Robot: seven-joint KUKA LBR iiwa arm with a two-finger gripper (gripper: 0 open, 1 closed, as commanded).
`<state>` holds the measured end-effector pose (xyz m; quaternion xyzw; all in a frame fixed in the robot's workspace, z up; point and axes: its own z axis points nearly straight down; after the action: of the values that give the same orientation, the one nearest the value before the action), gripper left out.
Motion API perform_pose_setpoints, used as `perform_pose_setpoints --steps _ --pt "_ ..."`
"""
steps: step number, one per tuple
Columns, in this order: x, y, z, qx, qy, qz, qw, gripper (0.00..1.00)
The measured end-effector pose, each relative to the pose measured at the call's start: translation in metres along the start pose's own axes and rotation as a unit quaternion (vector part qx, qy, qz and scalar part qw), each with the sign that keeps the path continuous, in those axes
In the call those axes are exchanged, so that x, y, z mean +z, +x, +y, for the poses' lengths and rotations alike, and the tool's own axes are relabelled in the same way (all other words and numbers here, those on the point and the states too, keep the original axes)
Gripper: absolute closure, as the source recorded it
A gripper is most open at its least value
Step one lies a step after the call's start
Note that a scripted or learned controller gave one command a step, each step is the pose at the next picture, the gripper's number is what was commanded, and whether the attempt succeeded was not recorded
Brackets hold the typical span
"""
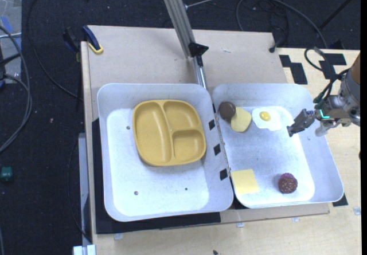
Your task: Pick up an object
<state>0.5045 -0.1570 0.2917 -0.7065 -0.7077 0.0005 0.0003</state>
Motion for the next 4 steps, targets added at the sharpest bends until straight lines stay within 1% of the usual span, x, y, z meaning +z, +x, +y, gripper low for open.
perform_pose_setpoints --steps 1,2,3,4 --pt "0.0 0.0 0.0 0.0 0.0 0.0 1.0 0.0" --pt "0.044 -0.003 0.002 0.001 0.002 0.0 1.0 0.0" --pt "0.1 0.006 0.008 0.001 0.002 0.001 1.0 0.0" --pt "0.144 0.004 0.005 0.001 0.002 0.001 1.0 0.0"
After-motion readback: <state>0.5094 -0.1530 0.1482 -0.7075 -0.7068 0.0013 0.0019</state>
